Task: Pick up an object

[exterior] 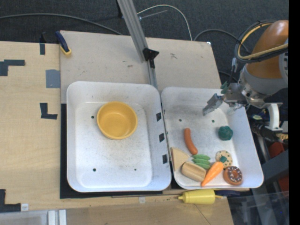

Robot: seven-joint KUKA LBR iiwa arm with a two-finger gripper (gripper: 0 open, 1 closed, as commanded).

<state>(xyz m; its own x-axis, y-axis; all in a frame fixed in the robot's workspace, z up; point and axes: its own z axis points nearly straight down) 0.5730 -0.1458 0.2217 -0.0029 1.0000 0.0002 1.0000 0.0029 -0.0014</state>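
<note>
My gripper [212, 106] hung over the far part of the right bin [247, 125], near its back wall. I could see one grey finger [209, 107] sticking out toward the left and down. Nothing was between my fingers. I could not tell if they were spread wide or pressed together — the picture was too small for that. My grey arm with its orange band [274, 36] reached in from the right.

The toys were all closer to the front of that bin, apart from my hand. The nearest one was a dark green ball [225, 133], just below my hand and a bit to the right. Left of it lay a red sausage [190, 141], tilted. Below the sausage sat a pale wedge [177, 157], a tan bread roll [193, 171] and some green beans [202, 161], all bunched close. An orange carrot [213, 172] leaned next to the roll. A little cookie [224, 157] sat above the carrot, and a brown donut [233, 175] sat in the front right corner.

The left bin [79, 125] held a yellow bowl [117, 120], standing right side up. A yellow bottle [199, 197] lay on the bench in front of the right bin — outside it.
</note>
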